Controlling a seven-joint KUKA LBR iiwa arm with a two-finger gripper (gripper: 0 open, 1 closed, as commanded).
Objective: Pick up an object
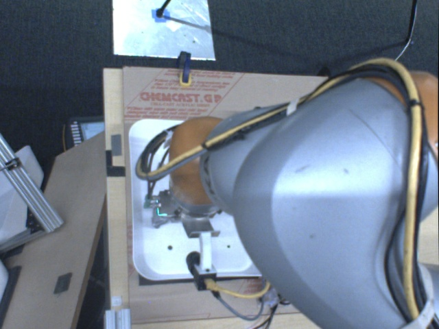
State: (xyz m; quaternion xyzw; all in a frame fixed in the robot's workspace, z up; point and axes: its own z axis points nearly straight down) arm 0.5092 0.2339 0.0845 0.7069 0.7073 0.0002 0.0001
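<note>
My gripper [162,212] is low inside the left white bin [156,256], near its left wall, with a small green light showing on it. The orange band [188,160] of the wrist sits right above it, and the big grey arm [322,204] covers the bin's right side and everything to the right of it. I cannot make out any loose object at the gripper or on the bare white floor of the bin in front of it.
A brown board with red lettering [182,96] lies behind the bin, with a yellow and black clip [185,69] at its far edge. Further back is a shiny foil sheet [163,19]. An aluminium rail [27,190] slants at the left.
</note>
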